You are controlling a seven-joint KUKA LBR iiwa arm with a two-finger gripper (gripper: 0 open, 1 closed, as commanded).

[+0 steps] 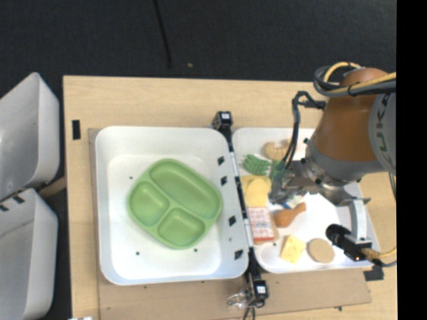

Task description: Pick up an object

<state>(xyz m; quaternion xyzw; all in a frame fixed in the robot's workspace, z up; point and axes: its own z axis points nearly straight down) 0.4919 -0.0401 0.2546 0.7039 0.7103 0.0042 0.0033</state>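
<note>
My gripper (285,191) hangs low over the left half of the right bin (353,262), below the orange wrist. Around it lie several toy foods. A green leafy piece (255,163) and a yellow rounded piece (256,192) are just to its left. An orange drumstick (290,214) lies right below it. A red and white packet (261,224), a yellow cheese wedge (291,249) and a tan round cookie (321,251) sit toward the front. A beige piece (275,151) lies at the back. Nothing is seen held.
The left bin (113,259) holds a green divided plate (175,203). A ridge with black clips (235,199) separates the two bins. The arm's body covers the right bin's back right part.
</note>
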